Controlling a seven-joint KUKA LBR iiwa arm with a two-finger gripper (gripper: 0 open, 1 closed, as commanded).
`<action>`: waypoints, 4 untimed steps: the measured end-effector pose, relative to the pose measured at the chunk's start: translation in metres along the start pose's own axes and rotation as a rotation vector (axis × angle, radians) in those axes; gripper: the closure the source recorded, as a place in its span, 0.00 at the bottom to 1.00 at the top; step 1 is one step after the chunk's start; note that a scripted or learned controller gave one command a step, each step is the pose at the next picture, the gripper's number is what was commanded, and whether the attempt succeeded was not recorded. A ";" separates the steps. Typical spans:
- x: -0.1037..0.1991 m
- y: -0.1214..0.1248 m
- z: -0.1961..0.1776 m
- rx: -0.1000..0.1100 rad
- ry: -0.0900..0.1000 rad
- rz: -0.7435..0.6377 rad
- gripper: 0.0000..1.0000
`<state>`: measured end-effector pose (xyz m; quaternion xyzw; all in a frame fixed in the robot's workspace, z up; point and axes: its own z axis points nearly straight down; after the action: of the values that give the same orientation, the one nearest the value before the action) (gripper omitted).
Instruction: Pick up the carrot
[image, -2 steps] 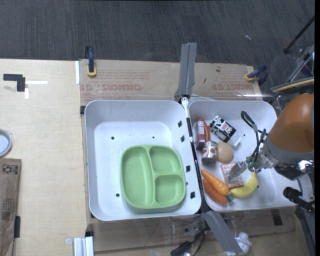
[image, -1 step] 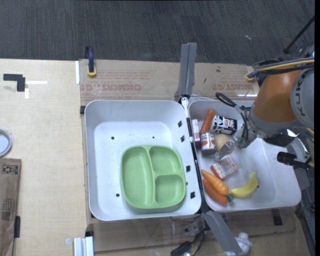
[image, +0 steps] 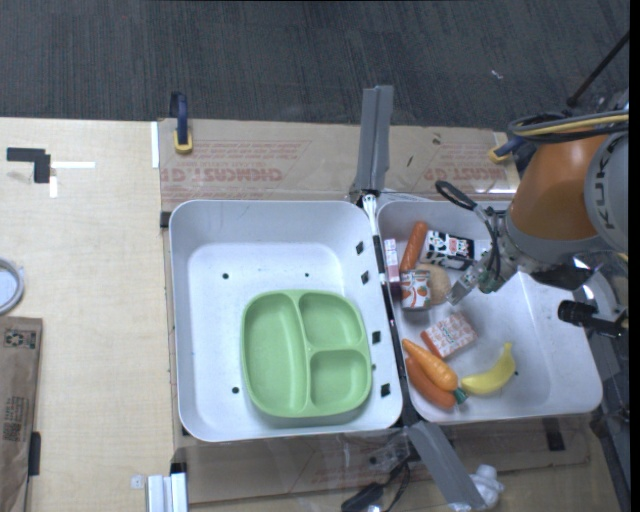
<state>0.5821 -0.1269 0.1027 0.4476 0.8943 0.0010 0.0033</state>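
Carrot (image: 431, 372) is what I see nearest, low in the right bin (image: 560, 395), below and left of the tool (image: 478, 282), touching a banana (image: 490, 374). I see the tool above a small packet (image: 449, 336); whether it's spread, I cannot tell.

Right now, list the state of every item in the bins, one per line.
Carrot: lying flat in the right bin, not gripped.
Banana: lying beside the carrot's green end.
Green plate: flat in the left bin.
Gripper: low over the right bin, away from the carrot.
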 end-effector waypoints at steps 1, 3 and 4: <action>0.058 0.066 -0.089 0.004 0.004 -0.003 1.00; 0.076 0.153 -0.092 0.009 0.001 0.767 1.00; 0.025 0.115 -0.103 0.011 -0.001 1.205 1.00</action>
<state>0.6583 -0.0384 0.2060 0.8755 0.4832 -0.0022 0.0002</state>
